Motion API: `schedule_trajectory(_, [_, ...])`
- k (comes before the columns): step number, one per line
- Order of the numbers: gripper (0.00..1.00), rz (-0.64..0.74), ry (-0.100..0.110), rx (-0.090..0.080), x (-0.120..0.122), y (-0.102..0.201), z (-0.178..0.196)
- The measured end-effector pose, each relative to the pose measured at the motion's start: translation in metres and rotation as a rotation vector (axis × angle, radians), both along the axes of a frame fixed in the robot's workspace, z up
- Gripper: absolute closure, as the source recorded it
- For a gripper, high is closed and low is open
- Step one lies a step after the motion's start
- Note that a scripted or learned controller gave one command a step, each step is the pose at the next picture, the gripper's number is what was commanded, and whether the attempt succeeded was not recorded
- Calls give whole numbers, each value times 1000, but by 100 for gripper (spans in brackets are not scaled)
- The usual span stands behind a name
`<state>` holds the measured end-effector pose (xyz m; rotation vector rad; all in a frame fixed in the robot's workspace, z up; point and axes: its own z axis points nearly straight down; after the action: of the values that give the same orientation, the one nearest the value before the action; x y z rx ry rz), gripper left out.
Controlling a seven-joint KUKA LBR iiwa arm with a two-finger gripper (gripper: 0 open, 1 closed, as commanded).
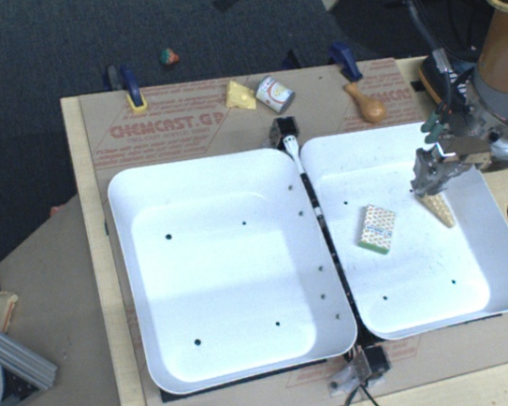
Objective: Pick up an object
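We see the gripper [427,177] over the right bin [495,294], grip unclear, tan stick [439,209] beneath, patterned box [377,227] nearby.

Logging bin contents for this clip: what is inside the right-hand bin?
The right bin holds a small patterned block and a tan wafer-like piece. The gripper hangs over the wafer's upper end, covering that part and the floor beneath it.

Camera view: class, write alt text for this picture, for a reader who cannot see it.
A grey robot arm reaches in from the right and its gripper hangs over the right bin, just above a tan wedge-shaped object. A small patterned block lies near that bin's middle. Beside it sits the left bin, and small items lie on the bench behind.
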<state>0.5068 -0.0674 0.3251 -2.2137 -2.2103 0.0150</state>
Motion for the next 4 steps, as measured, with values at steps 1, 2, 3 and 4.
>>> schedule_trajectory(1, [100, 3, -39, -5, -12, -1, 221])
schedule_trajectory(2, [100, 1, 2, -1, -30, 18, 61])
schedule_trajectory(3, [100, 14, -9, 0, -15, 137, 25])
schedule_trajectory(4, [100, 0, -22, -2, -27, 118, 59])
